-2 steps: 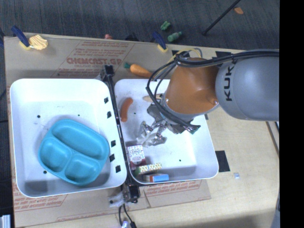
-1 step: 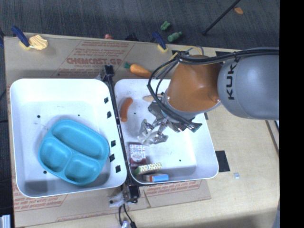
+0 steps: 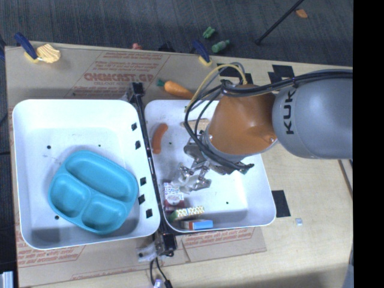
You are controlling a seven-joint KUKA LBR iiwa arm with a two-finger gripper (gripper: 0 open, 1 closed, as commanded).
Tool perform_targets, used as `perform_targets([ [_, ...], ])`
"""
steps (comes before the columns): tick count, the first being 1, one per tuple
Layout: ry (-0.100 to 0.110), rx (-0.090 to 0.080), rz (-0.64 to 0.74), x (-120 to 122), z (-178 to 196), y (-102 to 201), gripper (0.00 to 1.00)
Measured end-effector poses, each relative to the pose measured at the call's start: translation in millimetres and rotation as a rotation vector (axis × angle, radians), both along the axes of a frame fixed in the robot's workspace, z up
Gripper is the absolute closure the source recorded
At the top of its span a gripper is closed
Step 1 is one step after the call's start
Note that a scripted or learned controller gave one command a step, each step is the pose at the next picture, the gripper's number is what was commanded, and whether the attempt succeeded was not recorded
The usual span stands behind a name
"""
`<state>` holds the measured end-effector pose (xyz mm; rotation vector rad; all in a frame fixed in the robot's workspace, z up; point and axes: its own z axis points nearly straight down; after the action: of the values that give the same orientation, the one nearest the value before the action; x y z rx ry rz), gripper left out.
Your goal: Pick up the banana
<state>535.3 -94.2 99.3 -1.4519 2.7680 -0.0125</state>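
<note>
Two shallow white bins sit side by side on a sheet of brown printed cardboard [image 3: 114,71]: the left bin [image 3: 30,119] and the right bin [image 3: 261,206]. The left bin holds a blue plastic tray with three compartments [image 3: 93,189], lying toward that bin's 6 o'clock.

The grey arm with its orange band [image 3: 243,125] reaches over the right bin from 3 o'clock. Its metal two-finger gripper [image 3: 195,179] hangs low near the bin's centre, and whether it is open or closed cannot be told at this slant.

At the right bin's 10 o'clock lies a reddish-orange sausage-shaped piece [image 3: 159,138], apart from the gripper. Toward 7 o'clock there is a cluster of small things: a crumpled red-and-white packet [image 3: 173,192], a small patterned box [image 3: 191,210] and a flat blue piece [image 3: 203,224].

The banana cannot be picked out with certainty. A pale yellowish patch [image 3: 202,125] peeks from under the orange band at the bin's 12 o'clock, but what it is stays unclear.

Outside the bins, at 12 o'clock of the right one, an orange carrot-shaped toy [image 3: 177,89] rests on the cardboard.
</note>
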Motion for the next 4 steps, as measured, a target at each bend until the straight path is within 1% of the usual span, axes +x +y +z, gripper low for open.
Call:
perform_targets([
  [1,0.014,0.0,0.094,3,94,132,1.0],
  [2,0.016,-0.003,0.287,36,130,87,1.0],
  [3,0.02,0.0,0.229,35,60,216,1.0],
  [4,0.017,-0.002,0.228,37,71,216,1.0],
])
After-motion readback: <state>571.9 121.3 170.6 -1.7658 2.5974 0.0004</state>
